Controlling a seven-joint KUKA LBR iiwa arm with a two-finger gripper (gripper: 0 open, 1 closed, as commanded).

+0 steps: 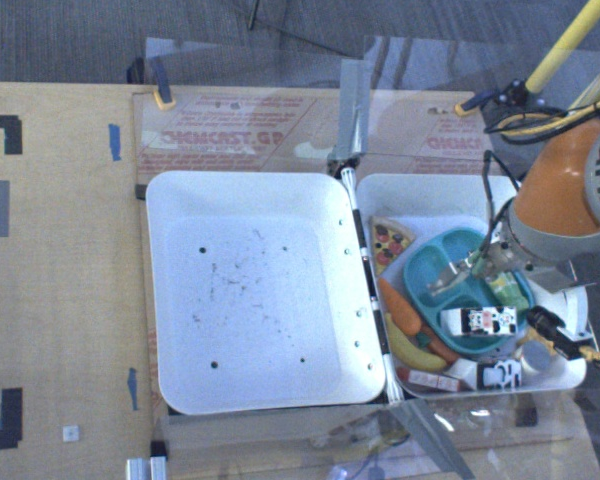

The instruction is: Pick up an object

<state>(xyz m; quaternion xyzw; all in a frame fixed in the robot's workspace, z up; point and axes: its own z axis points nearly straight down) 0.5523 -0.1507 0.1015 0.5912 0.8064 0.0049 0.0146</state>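
Hovering pincer, fingers spread, over teal divided plate, orange carrot, yellow banana beside

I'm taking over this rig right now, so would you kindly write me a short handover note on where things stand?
Hand: low over the teal dish in the right bin; I cannot tell whether it grips anything.
Things: all in the right bin. Pizza slice toy at the far left corner, carrot and banana along the left side, a black-and-white toy on the dish's near rim.
Left bin: speckled floor.
Done: arm has reached the pile.
Left: nothing visibly lifted; a pick is yet to be confirmed.
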